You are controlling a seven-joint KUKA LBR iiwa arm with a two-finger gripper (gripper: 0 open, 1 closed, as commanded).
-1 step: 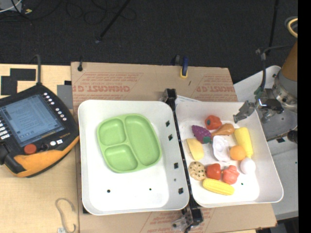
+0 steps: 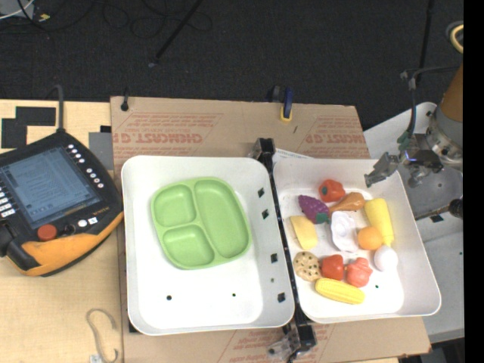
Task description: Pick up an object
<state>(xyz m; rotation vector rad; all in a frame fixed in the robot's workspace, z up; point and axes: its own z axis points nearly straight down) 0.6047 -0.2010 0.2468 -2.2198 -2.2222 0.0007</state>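
The right bin (image 2: 412,278) serves as the reference for this record. It holds a cluster of toy food items, all lying in its middle and far portions. A red tomato-like piece (image 2: 330,189) lies nearest the far wall, with an orange-brown piece (image 2: 349,201) touching it on the arm's side. A purple piece with a green tip (image 2: 312,206) lies toward the divider between the bins. A pale yellow wedge (image 2: 304,233) sits just below the purple piece. A white crumpled item (image 2: 344,229) occupies the centre of the cluster. A yellow corn-like piece (image 2: 379,219) lies tilted beside it, with an orange ball (image 2: 370,238) touching its lower end. A white egg (image 2: 386,259) lies just beyond the ball toward the near wall. A cookie (image 2: 306,265), a red piece (image 2: 332,266) and a pink-red piece (image 2: 358,272) form a row, and a yellow cob (image 2: 339,291) lies nearest the near wall.

The gripper (image 2: 386,169) hangs over the far outer corner of the right bin, above its rim and apart from every item. Nothing is seen between its fingers; whether they stand apart or together cannot be told.

The left bin (image 2: 144,278), adjoining the right bin, holds a green divided tray (image 2: 200,223). A teach pendant (image 2: 53,195) rests on the bench beyond the left bin.
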